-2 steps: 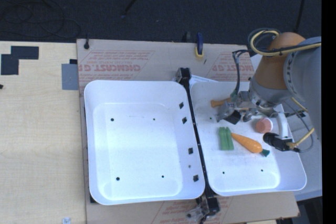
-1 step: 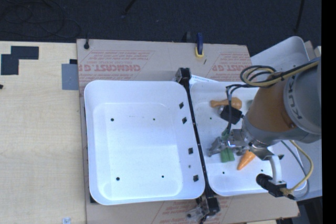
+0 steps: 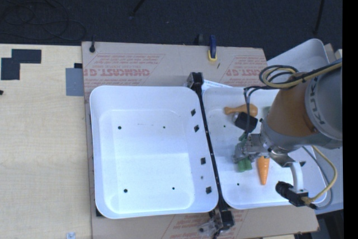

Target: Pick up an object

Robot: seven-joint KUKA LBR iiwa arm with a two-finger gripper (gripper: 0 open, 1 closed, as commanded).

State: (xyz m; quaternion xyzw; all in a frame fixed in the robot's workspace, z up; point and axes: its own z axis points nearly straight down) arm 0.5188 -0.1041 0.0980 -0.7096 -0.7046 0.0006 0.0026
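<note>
My gripper (image 3: 245,153) is down in the right bin (image 3: 235,198), reaching in from the right under the orange wrist band. Directly beneath its tip lies a small green object (image 3: 243,165), partly covered by the gripper. An orange carrot-shaped object (image 3: 262,170) lies just right of the green one, pointing toward the bin's front. Toward the back of the bin rests another orange piece (image 3: 237,111), with a small black object (image 3: 244,120) against its front side. Whether the green object is gripped is hidden.
The left bin (image 3: 106,120) stands beside the right one, separated by a black divider rail (image 3: 205,143). Both sit on a cardboard sheet (image 3: 140,67). A blue and yellow clamp (image 3: 212,48) stands at the sheet's back edge.
</note>
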